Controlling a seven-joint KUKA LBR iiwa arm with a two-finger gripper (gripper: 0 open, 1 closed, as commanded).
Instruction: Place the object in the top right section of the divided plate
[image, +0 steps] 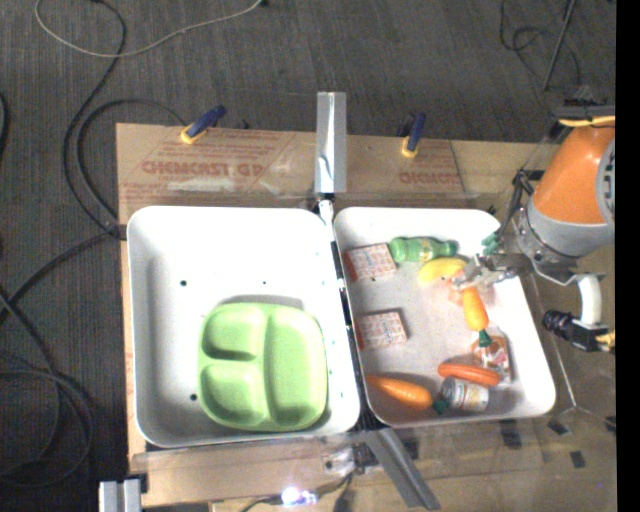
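Observation:
A green divided plate (264, 365) lies in the left white bin (160, 250), towards its front. My gripper (482, 272) hangs low over the back right of the right bin (530, 400), reaching in from the right. It is right next to a yellow fruit-like toy (440, 269) and just above a small orange carrot-like piece (475, 310). From this height I cannot make out anything between the fingers.
The right bin also holds a green bottle (422, 248), two brown square packets (370, 262) (381, 328), a larger orange carrot (400, 390), a red sausage (469, 374), a small sauce bottle (490, 350) and a can (462, 396). A metal divider post (330, 150) stands behind the bins.

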